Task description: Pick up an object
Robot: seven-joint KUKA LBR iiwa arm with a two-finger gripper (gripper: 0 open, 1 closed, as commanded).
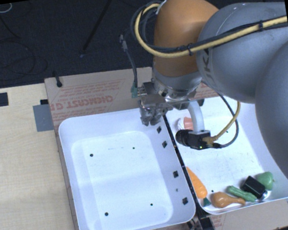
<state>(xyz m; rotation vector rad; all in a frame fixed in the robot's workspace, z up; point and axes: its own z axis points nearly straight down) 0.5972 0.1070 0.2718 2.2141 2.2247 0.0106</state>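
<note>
My gripper (152,112) hangs under the orange wrist band at the far end of the divider between the two bins, low over the rim. A small pink object (187,123) lies in the right bin (232,160) just right of the gripper, partly hidden by a pale part of the arm. Along the right bin's near edge lie an orange carrot (197,183), a tan gourd-shaped toy (223,199), a long green piece (241,193), a black block (252,186) and a round green piece (264,179). What the gripper has between its jaws is hidden.
The left bin (73,150) is a shallow white tray with small dark dots on its floor. A black connector with a yellow cable (193,139) hangs from the wrist over the right bin. The large grey arm covers the right bin's far right side. Cardboard lies under both bins.
</note>
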